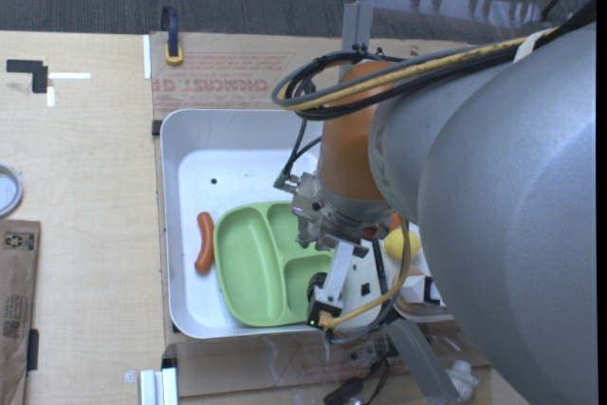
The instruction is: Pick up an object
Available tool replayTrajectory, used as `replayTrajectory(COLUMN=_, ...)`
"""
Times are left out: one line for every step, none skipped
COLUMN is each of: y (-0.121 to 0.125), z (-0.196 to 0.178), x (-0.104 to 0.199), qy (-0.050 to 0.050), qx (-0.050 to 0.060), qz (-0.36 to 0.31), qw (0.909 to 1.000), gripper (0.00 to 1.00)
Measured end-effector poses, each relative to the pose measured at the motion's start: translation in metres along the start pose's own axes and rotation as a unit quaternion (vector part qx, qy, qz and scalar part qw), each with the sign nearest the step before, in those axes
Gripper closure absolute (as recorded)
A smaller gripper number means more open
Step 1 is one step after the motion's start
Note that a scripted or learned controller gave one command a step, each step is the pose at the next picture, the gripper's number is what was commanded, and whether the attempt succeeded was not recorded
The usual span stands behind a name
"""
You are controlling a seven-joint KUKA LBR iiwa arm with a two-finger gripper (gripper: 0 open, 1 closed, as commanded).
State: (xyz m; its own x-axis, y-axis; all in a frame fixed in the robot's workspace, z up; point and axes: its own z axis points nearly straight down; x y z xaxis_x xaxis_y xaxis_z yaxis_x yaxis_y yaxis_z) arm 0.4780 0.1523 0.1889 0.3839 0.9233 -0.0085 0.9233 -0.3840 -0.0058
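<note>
Green divided plastic tray point(251, 266), the likeliest target since it lies directly under the tool, sits in the near part of the shallow white bin point(172, 232), its right-hand compartments partly covered by the arm; the pincer point(321, 228) hangs low over that right side of the tray, near the ridge between the compartments, though whether it touches the plastic cannot be told; whether the pincer is open or closed cannot be told either, as the grey wrist with its orange band hides it from above, and nothing can be seen gripped in it. A small orange-red sausage-shaped toy point(203, 242) lies on the bin floor just beside the tray's left edge, apart from the tool; a small yellow rounded object point(403, 244) peeps out on the far side of the wrist, too hidden to identify. The step in hand looks like the reach and descent, with the grasp itself not yet shown as made; the next move would seem to call for closing on a rim or divider of the tray, a thin, shallow edge that could slip, then lifting straight up to test the hold; the pale wooden desk point(85, 156) around the bin plays no part.
</note>
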Motion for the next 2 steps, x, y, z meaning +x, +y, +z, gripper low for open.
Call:
replayTrajectory(y=0.001, z=-0.004, x=0.0, qy=-0.005, qx=0.003, qz=-0.001, qw=1.0, gripper=1.0)
replayTrajectory(y=-0.01, z=-0.001, x=0.025, qy=0.0, qx=0.0, qz=-0.044, qw=0.999, gripper=1.0)
